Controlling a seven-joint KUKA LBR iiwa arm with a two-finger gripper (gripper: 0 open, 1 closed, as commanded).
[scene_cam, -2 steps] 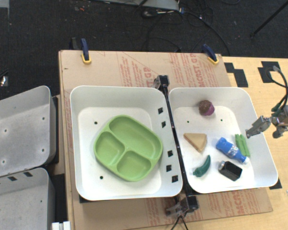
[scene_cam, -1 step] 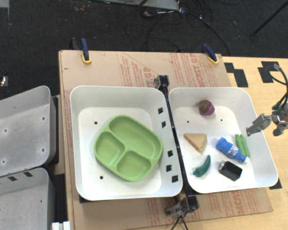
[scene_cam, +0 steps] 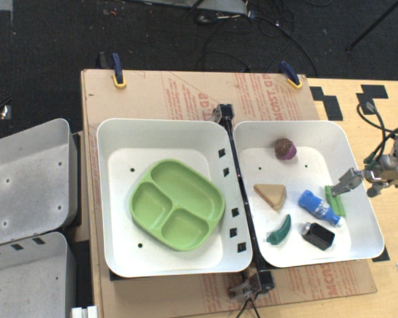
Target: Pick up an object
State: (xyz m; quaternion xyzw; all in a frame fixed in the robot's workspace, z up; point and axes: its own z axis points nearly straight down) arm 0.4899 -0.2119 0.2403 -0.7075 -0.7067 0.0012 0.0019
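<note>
You have two shallow white bins side by side on the bench. The left bin (scene_cam: pixel 113 177) carries a green divided plate (scene_cam: pixel 178 205), lying flat and filling most of its floor.

The things you could pick are all in the right bin (scene_cam: pixel 331 134). A purple ball (scene_cam: pixel 285 149) sits toward the far side. A tan wedge (scene_cam: pixel 271 195) lies near the middle, left of a blue bottle (scene_cam: pixel 318 207) that lies on its side. A green stick (scene_cam: pixel 335 201) lies just beside the bottle on its right, touching or nearly so (you cannot tell which from this angle). Nearer to you, a curved teal piece (scene_cam: pixel 279 231) lies on the floor, and a black block (scene_cam: pixel 318 236) lies to its right, close to the bottle's near end.

The gripper (scene_cam: pixel 348 181) reaches in over the right wall of that bin, just above the far end of the green stick. Nothing shows between its fingers, and whether they are spread or closed you cannot tell; the tip is too small and dark.
</note>
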